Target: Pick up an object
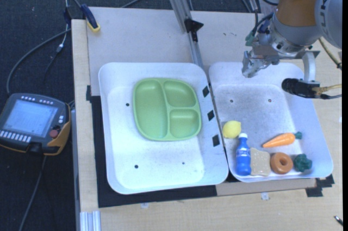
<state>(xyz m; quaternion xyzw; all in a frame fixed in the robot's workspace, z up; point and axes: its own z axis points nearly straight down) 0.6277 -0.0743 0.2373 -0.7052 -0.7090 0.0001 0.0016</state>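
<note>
presently catalogued: gripper poised over the right bin's bare far end, clamped on nothing, finger spacing indeterminable; candidate objects — lemon, blue bottle, carrot, doughnut — clustered at the near end, untouched.

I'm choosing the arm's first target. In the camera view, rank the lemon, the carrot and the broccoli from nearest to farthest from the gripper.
From the gripper, above the right bin's far edge:
1. Lemon, by the bin's left wall.
2. Carrot, mid-right of the bin.
3. Broccoli, near right corner.
</note>
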